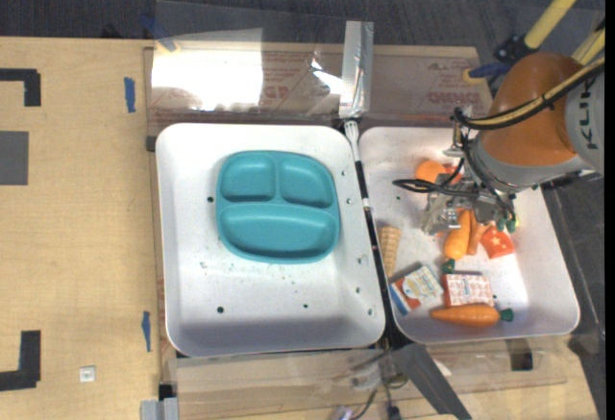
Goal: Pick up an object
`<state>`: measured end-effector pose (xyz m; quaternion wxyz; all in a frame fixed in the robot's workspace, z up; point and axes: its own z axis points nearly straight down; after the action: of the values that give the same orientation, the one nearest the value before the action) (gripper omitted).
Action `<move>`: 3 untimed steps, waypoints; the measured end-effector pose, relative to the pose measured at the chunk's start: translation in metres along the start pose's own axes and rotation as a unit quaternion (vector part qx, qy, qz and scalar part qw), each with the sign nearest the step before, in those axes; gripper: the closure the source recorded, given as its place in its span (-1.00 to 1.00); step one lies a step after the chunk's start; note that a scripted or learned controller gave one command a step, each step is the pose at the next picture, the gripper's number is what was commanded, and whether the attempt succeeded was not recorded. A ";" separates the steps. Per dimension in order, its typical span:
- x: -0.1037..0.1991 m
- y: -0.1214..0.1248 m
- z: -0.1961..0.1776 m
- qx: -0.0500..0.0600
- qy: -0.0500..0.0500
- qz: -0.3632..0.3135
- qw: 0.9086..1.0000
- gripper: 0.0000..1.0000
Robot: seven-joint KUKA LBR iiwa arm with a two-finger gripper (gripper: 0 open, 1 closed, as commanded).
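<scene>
Your claw (452, 216) hangs low over the toys in the right bin (557, 312), and I cannot tell if it holds anything. The small carrot (459, 237) sits right under it, packed close to a red piece (497, 241), so you might bump both and grab none. The bins rest on a tan wood bench (67, 245) over dark floor.

I see the end effector (452, 213) low in the right bin (557, 312), right of the teal plate (279, 205), among toy food.

The bench (67, 245) bears two white bins (192, 303) side by side.
</scene>
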<state>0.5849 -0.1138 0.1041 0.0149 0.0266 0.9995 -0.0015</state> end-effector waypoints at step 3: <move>0.013 0.000 0.000 0.000 0.002 0.079 0.997 1.00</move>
<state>0.5716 -0.1127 0.1038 0.0130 0.1053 0.9944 0.0001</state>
